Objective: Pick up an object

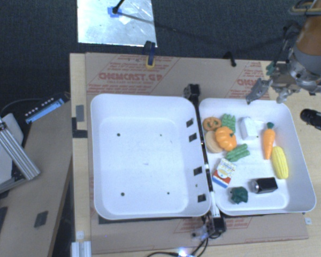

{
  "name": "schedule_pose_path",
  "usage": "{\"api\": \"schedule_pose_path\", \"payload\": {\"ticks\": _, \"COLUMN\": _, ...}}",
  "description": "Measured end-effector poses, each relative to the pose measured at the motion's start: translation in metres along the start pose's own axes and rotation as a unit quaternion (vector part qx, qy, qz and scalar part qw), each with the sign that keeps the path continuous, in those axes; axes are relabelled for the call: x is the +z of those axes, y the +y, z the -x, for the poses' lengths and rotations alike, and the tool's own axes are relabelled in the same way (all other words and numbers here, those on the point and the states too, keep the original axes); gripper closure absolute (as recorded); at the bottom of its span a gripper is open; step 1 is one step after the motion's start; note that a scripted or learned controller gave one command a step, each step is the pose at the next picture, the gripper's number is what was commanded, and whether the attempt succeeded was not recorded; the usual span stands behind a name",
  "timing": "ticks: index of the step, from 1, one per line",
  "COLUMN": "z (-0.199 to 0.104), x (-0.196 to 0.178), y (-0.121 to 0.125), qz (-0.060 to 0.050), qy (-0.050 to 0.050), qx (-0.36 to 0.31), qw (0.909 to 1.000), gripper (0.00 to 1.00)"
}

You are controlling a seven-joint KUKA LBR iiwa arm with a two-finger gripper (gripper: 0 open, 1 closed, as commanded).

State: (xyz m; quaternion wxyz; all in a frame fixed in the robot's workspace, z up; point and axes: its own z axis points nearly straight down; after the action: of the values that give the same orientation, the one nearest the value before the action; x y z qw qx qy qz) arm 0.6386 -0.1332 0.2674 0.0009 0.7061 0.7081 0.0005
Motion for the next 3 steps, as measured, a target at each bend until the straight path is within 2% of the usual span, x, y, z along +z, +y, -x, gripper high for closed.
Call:
{"api": "schedule_pose_path", "payload": {"ticks": 1, "z": -0.037, "x": 0.120, "y": -0.074, "qz": -0.006, "qy": 0.002, "qx": 0.001, "qw": 1.0000, "gripper": 0.00}}
{"api": "schedule_pose_path", "payload": {"ticks": 2, "z": -0.050, "x": 0.186, "y": -0.103, "qz": -0.004, "qy": 0.001, "qx": 0.001, "qw": 1.0000, "gripper": 0.00}}
{"api": "schedule_pose_path", "payload": {"ticks": 3, "z": -0.049, "x": 0.172, "y": -0.100, "qz": 0.001, "qy": 0.000, "qx": 0.000, "qw": 1.0000, "gripper": 1.00}}
